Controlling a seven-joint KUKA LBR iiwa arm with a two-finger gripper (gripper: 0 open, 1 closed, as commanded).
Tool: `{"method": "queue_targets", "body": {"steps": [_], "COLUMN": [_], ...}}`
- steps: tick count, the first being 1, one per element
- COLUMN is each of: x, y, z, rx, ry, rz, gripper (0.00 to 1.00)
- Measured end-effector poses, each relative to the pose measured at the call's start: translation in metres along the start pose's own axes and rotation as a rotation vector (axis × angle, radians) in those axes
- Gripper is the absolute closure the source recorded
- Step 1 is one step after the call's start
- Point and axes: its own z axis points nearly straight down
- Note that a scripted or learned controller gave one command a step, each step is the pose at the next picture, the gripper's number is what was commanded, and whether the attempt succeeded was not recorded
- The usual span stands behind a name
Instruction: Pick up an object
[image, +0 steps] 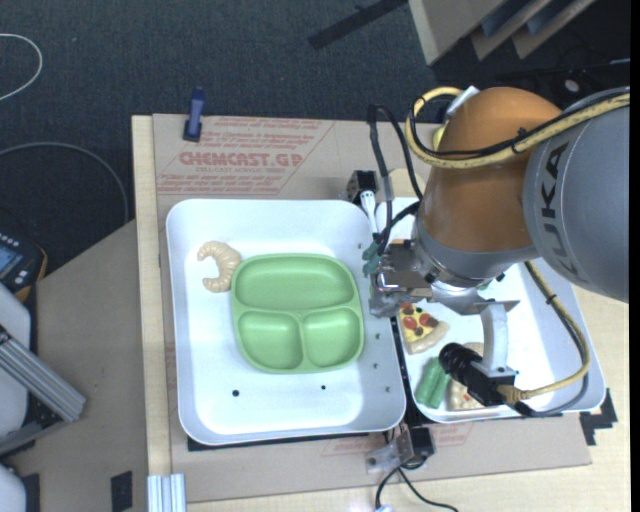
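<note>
My gripper (393, 288) hangs below the orange wrist band over the left edge of the right bin (563, 335), close to the wall between the two bins. Just beside it, to the lower right, lies a toy pizza slice (420, 325). A green block (433, 382) and a tan item (461, 398) rest nearer the front of that bin. The arm hides much of the right bin. In the left bin (200, 400) sit a green divided plate (298, 310) and a tan croissant (219, 264) at the plate's upper left.
A black cable fitting (472, 368) and yellow cable (545, 385) cross the right bin's front. Both bins sit on a cardboard sheet (240, 155). A blue clip (194, 115) sits at its far edge.
</note>
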Motion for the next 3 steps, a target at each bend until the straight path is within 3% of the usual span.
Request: {"method": "queue_targets", "body": {"steps": [1, 2, 3], "x": [-0.011, 0.031, 0.001], "y": [-0.002, -0.003, -0.003], "z": [-0.149, -0.064, -0.227], "rx": [-0.026, -0.002, -0.032], "ry": [0.002, 0.000, 0.004], "rz": [0.001, 0.000, 0.004], "gripper": [1.00, 1.00, 1.00]}}
